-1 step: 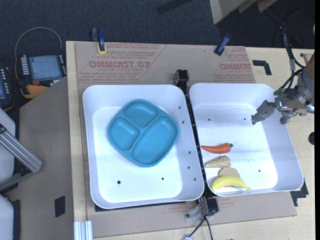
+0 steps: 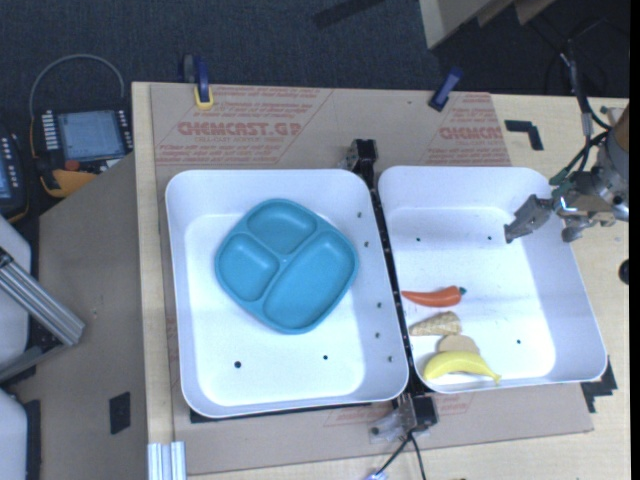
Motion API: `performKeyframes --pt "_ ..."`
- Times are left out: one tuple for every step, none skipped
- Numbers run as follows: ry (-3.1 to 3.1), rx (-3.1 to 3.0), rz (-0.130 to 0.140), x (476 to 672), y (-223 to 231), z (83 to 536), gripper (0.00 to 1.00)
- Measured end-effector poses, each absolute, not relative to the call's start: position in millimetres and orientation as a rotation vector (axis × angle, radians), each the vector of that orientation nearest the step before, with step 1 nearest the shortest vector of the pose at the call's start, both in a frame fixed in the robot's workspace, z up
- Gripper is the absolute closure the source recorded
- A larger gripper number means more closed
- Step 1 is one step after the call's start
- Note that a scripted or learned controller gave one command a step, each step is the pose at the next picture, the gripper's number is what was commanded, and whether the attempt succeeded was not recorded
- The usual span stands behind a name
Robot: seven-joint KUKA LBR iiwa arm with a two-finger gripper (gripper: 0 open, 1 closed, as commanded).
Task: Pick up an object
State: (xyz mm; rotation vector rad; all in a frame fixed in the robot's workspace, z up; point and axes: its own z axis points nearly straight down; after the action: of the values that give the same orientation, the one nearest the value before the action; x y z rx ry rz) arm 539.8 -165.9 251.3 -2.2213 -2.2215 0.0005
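Note:
The right bin (image 2: 560,298) holds four small toy foods near its left front corner. A red chili pepper (image 2: 433,296) lies across, with a pale beige piece (image 2: 436,323) just in front of it. Closer still sit a tan round piece (image 2: 457,345) and a yellow banana (image 2: 460,368). My gripper (image 2: 547,228) hangs over the bin's far right part, well apart from these foods. Its two grey fingers (image 2: 523,222) are spread open and nothing sits between them.
A blue three-compartment plate (image 2: 287,264) lies in the middle of the left bin (image 2: 200,348). A black clip (image 2: 362,154) sits at the far end of the divide between the bins. Cardboard (image 2: 300,118) covers the bench beneath.

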Motion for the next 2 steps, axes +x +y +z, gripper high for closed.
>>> performKeyframes --pt "-2.219 -2.219 0.003 541.5 -167.4 209.7 0.00" --pt "-2.219 -2.220 0.001 534.7 -164.2 152.0 0.00"
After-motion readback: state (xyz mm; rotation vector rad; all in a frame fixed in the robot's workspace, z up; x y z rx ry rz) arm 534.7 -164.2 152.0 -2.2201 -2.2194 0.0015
